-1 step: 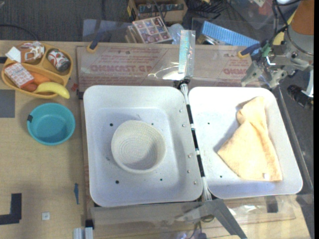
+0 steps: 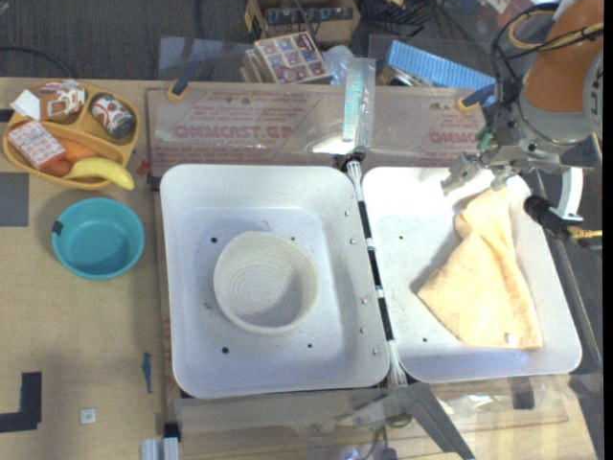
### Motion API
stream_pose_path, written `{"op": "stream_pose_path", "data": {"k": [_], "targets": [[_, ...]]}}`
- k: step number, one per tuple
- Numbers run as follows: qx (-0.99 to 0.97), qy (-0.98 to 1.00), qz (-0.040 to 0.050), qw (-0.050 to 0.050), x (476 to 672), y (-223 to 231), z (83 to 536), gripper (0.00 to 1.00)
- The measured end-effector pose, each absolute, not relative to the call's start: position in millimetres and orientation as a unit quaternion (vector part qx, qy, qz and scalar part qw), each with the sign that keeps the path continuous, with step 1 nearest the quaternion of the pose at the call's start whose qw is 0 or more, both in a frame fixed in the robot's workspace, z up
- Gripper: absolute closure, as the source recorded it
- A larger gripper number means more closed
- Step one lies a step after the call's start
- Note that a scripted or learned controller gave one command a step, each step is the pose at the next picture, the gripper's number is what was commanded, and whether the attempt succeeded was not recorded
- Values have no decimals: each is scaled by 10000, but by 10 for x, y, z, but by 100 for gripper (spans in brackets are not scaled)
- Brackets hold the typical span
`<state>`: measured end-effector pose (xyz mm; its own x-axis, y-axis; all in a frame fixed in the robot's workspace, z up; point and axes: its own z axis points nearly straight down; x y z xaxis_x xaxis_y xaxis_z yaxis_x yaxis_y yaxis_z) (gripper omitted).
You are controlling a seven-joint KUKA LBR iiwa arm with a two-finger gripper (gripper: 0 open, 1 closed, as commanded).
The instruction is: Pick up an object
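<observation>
The bench carries two white bins side by side. The left bin [image 2: 192, 199] holds a pale woven bowl [image 2: 265, 281], sitting roughly in the middle and untouched. The right bin [image 2: 565, 353] holds a yellow cloth [image 2: 484, 281], which lies spread from the lower middle of the bin and rises to a drawn-up peak at its upper end.

The arm [image 2: 565, 65] reaches in from the right, and the gripper [image 2: 490, 169] sits at the upper part of the right bin, directly at the top of the cloth. The cloth's upper corner appears gathered and pulled up toward the fingers, which suggests a grasp has been made there. The fingers look drawn close together on that corner, though the contact itself is small and partly hidden by the wrist.

Assessment: the grasp appears to be achieved, but the lift is only partial. Most of the cloth rests on the bin floor, with only the top corner raised. What remains is to raise the cloth clear of the bin. A thin corner hold on limp fabric could slip, so the pick cannot yet be counted as complete.
</observation>
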<state>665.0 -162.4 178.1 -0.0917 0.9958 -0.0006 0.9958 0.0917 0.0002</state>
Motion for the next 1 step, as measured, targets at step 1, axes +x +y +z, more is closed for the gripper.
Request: {"op": "stream_pose_path", "data": {"k": [1], "targets": [[8012, 5983, 7, 20, 6674, -1543, 2363, 0]]}}
